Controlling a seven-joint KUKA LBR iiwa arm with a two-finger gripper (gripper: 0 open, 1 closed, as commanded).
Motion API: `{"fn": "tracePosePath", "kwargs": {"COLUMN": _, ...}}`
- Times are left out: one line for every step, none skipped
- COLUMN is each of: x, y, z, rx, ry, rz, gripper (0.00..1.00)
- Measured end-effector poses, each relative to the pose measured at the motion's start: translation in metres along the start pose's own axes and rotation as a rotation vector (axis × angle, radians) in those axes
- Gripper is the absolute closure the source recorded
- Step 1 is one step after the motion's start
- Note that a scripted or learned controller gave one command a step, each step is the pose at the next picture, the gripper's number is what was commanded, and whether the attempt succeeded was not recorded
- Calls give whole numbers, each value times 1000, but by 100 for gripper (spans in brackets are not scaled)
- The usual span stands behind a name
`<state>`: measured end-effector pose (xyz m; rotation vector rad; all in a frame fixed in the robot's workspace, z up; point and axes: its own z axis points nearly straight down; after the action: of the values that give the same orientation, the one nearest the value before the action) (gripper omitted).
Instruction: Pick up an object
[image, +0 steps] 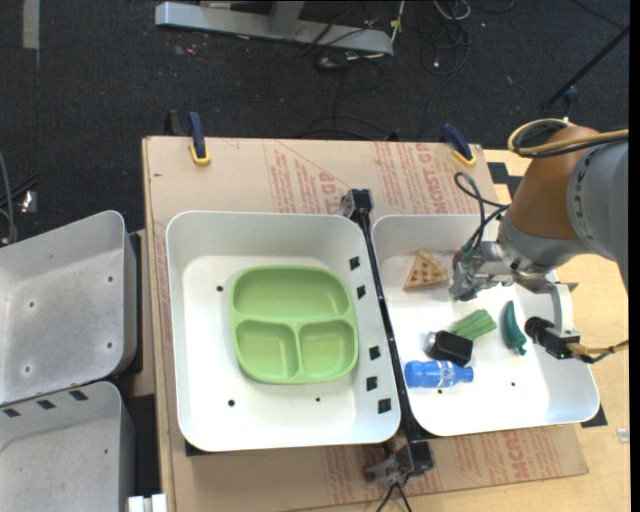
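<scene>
We see the gripper (466, 283) low in the right bin (570, 405), just right of a waffle-patterned wedge (426, 270); whether its jaws are open, we cannot tell. Nearer us lie a green piece (474, 324), black block (451, 347) and blue bottle (436, 375).

- Light green divided plate (295, 323) in white left bin (190, 300).
- At 3 o'clock, white right bin (560, 395): tan waffle-patterned wedge (426, 271), blue bottle (436, 375), teal curved piece (513, 327).
</scene>
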<state>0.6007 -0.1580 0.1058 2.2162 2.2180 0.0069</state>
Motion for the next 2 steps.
{"fn": "tracePosePath", "kwargs": {"x": 4, "y": 2, "z": -62, "rx": 4, "ry": 0, "rz": -2, "gripper": 100}}
{"fn": "tracePosePath", "kwargs": {"x": 2, "y": 5, "z": -126, "rx": 1, "ry": -1, "rz": -2, "gripper": 100}}
